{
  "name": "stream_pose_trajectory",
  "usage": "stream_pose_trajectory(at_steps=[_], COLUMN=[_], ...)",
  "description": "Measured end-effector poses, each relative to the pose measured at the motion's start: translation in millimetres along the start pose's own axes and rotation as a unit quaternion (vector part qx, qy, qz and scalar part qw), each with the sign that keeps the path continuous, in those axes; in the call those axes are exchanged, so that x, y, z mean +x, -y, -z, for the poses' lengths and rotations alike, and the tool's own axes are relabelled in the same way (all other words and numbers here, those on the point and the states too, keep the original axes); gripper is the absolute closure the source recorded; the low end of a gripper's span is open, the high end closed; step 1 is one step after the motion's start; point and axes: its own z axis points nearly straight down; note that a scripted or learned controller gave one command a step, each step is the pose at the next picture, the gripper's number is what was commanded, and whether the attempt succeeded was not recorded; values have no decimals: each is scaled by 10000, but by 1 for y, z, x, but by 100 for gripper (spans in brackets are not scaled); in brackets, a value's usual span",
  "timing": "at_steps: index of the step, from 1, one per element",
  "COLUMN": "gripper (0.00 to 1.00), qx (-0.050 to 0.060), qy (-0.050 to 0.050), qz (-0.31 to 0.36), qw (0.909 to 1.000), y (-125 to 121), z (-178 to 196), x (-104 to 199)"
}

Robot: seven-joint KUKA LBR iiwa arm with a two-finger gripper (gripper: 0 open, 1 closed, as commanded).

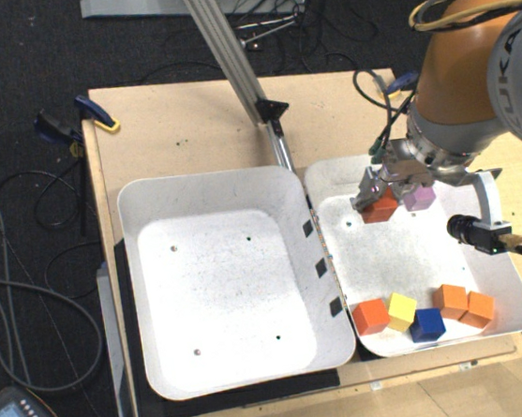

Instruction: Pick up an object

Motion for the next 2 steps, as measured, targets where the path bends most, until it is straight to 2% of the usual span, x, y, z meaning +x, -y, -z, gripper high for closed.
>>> stream_pose_trajectory(at_steps=[2], gripper=[100], qx=[-4], qy=[2], qz=[-2], qw=[10000], y=[-33], z=[-17], x=[122])
